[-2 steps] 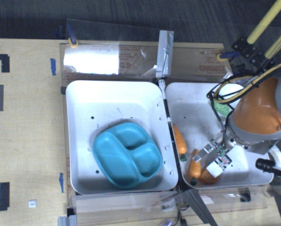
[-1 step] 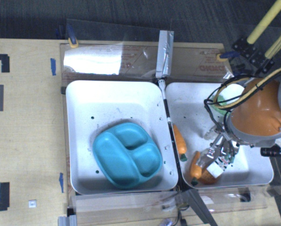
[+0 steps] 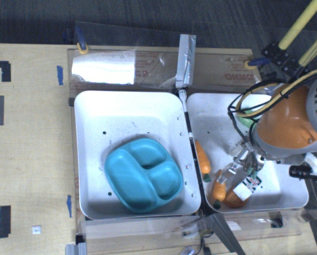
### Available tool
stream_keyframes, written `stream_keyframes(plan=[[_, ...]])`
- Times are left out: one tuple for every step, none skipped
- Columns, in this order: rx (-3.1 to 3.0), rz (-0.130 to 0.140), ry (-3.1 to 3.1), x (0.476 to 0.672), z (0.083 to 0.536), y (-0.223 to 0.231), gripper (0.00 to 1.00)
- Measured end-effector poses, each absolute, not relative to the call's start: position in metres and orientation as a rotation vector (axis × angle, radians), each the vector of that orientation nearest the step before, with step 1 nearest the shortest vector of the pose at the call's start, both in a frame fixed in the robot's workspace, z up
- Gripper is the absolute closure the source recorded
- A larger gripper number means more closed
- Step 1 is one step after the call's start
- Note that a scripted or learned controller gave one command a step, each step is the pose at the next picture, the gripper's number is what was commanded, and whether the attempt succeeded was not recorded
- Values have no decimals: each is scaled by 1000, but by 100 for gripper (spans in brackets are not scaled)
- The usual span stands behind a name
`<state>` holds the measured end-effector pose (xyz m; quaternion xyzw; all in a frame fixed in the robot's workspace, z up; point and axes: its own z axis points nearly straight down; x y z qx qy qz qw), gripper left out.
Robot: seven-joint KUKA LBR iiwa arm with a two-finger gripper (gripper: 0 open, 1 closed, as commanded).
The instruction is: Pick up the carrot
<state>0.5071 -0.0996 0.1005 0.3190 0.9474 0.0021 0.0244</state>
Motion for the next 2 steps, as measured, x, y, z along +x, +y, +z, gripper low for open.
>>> stream_keyframes(plan=[[814,3,2960,499,103,-99,0],[1737,14,2579,490,96,-103,0]])
